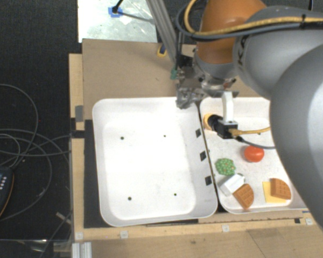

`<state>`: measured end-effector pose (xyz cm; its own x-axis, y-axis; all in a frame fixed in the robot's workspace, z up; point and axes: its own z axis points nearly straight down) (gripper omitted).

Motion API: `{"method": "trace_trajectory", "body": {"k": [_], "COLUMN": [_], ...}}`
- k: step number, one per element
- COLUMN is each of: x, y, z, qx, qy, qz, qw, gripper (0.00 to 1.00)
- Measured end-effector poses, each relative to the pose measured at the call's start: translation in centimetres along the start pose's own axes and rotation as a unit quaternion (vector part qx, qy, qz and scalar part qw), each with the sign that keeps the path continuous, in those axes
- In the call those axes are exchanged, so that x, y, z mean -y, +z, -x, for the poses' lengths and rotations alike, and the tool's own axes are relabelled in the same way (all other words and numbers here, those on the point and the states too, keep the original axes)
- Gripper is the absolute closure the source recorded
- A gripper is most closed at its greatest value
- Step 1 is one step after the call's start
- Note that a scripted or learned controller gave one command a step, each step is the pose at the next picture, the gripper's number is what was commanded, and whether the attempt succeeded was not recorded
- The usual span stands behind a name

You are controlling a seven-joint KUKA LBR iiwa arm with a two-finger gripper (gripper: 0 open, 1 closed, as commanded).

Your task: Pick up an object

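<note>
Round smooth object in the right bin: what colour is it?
The round object is red, in the camera view.

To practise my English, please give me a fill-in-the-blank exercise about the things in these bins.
1. The round thing beside the green thing is ____ in colour.
2. The white block lies between the green thing and a ____ wafer.
3. The gripper hangs near the far end of the two white ____.
Missing words: red; brown; bins.

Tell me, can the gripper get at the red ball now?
Probably yes. The red ball lies free in the right bin, apart from the green piece, with nothing over it. The gripper hangs near that bin's far corner.
</note>
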<state>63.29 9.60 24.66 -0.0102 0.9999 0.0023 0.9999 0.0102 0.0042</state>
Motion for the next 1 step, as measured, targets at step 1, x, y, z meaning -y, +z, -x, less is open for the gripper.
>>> {"method": "trace_trajectory", "body": {"k": [1], "x": [0.08], "y": [0.05], "z": [0.31], "qx": [0.001], "qy": [0.002], "qz": [-0.001], "qw": [1.0000], "gripper": [0.00]}}
